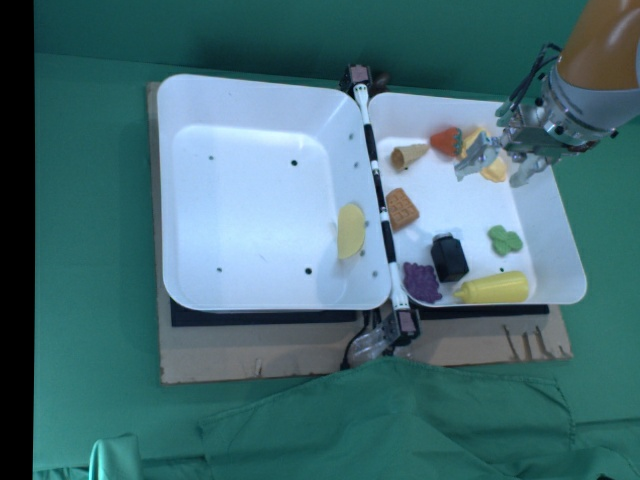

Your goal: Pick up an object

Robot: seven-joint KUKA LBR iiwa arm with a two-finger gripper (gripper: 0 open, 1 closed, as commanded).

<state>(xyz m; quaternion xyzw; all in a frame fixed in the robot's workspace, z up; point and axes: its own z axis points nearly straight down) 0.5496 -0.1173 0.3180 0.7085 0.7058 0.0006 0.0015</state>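
Observation:
My gripper [498,164] hovers over the far right part of the right bin [560,238], its two fingers spread wide and open. A yellow food piece [494,171] lies in the gap between the fingers, and I cannot tell whether they touch it. Just left of it sit a red strawberry [446,140] and an ice cream cone [408,154]. Further forward in the same bin lie a waffle [402,208], a black block [449,257], a green leaf [505,239], purple grapes [421,282] and a yellow bottle [492,288].
The left bin [200,108] holds a yellow slice [350,230] against its right wall. A black-and-white divider [376,183] runs between the bins. Green cloth [400,418] bunches at the front of the bench.

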